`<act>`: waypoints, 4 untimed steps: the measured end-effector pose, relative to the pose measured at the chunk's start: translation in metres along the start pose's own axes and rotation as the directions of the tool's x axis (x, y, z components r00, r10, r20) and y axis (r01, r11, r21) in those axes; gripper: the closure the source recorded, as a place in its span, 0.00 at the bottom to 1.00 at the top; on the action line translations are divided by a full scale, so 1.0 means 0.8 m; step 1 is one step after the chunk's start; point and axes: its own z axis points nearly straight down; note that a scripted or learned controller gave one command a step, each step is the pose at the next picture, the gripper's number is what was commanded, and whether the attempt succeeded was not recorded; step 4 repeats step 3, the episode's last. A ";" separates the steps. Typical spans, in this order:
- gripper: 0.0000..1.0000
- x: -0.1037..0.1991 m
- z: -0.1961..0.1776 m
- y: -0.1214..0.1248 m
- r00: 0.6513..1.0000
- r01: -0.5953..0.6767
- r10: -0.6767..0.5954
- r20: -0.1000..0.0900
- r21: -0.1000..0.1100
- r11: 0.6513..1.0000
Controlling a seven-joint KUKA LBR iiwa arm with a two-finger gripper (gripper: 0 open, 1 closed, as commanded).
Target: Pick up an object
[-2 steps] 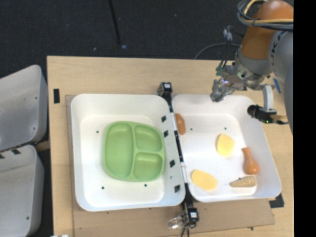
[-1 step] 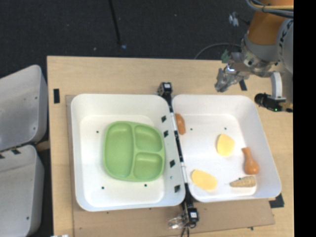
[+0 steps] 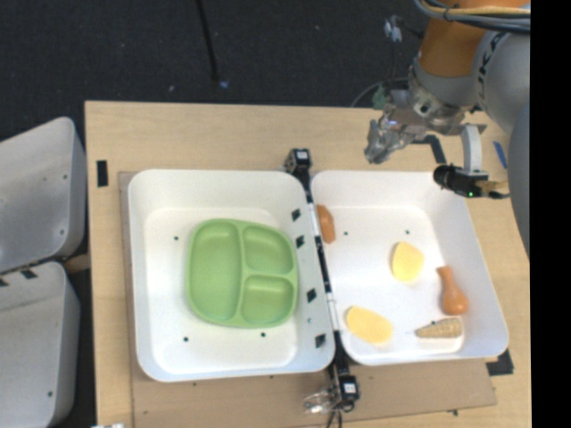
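One bench (image 3: 107,141) carries two white bins side by side, and one arm (image 3: 464,34) reaches in from the right, its orange band high at the top edge. The claw (image 3: 385,143) hangs above the bare bench just past the far rim of the right bin (image 3: 375,203), holding nothing; whether it is released or clenched I cannot tell. The left bin (image 3: 161,194) lies to the claw's left and nearer the camera, and in it sits one green tray (image 3: 241,272) with three compartments, well apart from the claw. The right bin, directly below the claw in the view, holds five small things. Two are yellow pieces: one (image 3: 407,261) near the bin's middle, straight down from the claw, and one (image 3: 368,325) further toward the near rim. One orange drumstick shape (image 3: 451,292) lies down and to the right of the claw, near the right wall. One tan, crumbly wedge (image 3: 441,330) lies just beyond it at the near right corner. One small orange piece (image 3: 326,224) rests against the bin's left wall, down and left of the claw, the closest of the five.
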 end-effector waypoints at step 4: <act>1.00 0.209 0.028 0.002 1.000 0.001 -0.001 -0.001 0.001 1.000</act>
